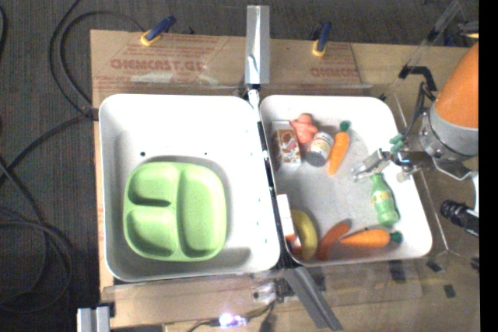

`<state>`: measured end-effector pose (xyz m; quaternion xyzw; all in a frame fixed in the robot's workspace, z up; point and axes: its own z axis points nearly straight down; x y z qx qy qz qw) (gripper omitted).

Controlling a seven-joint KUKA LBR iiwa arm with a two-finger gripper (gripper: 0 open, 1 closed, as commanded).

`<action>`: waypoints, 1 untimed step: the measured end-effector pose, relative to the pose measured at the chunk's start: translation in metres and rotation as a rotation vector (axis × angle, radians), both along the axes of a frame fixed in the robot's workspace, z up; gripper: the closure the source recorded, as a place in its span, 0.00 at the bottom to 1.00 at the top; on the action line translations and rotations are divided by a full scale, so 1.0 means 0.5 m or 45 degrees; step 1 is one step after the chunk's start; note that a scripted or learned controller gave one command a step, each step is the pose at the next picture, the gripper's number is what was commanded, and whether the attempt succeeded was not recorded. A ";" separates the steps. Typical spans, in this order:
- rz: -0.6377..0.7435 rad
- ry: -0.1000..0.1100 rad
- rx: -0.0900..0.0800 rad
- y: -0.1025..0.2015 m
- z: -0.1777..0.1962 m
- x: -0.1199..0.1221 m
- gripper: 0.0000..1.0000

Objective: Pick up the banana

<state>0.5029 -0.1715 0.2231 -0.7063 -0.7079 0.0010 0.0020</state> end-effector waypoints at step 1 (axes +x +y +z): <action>-0.023 -0.014 -0.003 0.148 -0.266 0.016 0.00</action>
